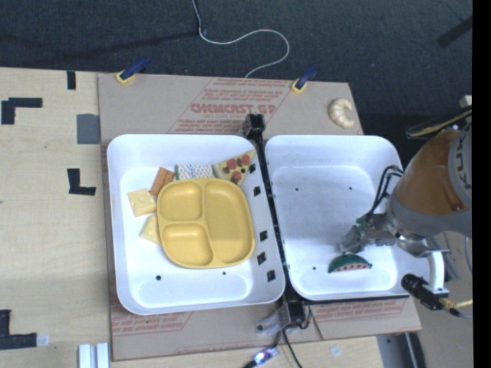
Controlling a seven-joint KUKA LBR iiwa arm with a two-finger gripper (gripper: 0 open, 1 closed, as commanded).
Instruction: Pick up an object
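Observation:
A small watermelon-slice toy (350, 264), green-rimmed with a red face, lies near the front of the right bin (322, 167). My gripper (357, 238) hangs just above and behind it, low over the bin floor, coming in from the right on the grey arm with its orange band (430, 176). Nothing shows between the fingers. In the left bin (126, 159) sits a yellow divided plate (205, 222), with a cracker (141, 202), a brown biscuit (161, 179) and a pizza slice (238, 164) around its far and left sides.
A black divider clip (254, 124) sits at the bins' shared wall. A beige shell-like object (343, 112) lies on the cardboard beyond the right bin. A white cable (230, 38) runs over the dark floor at the back.

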